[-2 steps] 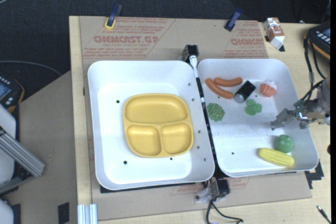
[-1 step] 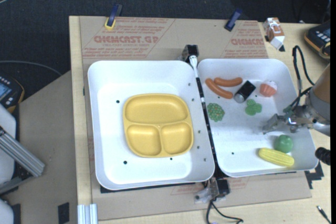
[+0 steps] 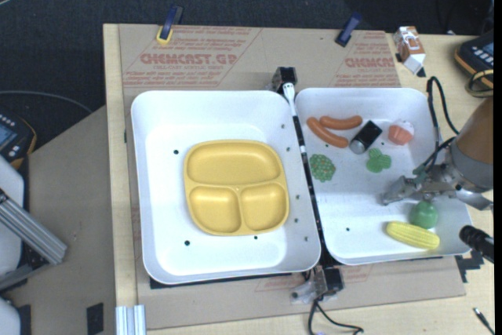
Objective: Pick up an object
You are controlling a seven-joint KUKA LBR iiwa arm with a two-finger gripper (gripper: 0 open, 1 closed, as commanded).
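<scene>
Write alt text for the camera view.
The gripper hovers low in the right bin, just above a green toy and near a corn cob. The left bin holds a yellow divided plate.

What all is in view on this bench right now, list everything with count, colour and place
bins: 2, white, side by side on bench
divided plate: 1, yellow, left bin
sausages: 2, orange, right bin, far left part
cylinder: 1, black, beside the sausages
broccoli pieces: 2, green, right bin middle
corn cob: 1, yellow, right bin near edge
green item: 1, under the hand
clamps: 2, blue, far edge
arm: 1, grey, right
hand: 1, over right bin
</scene>
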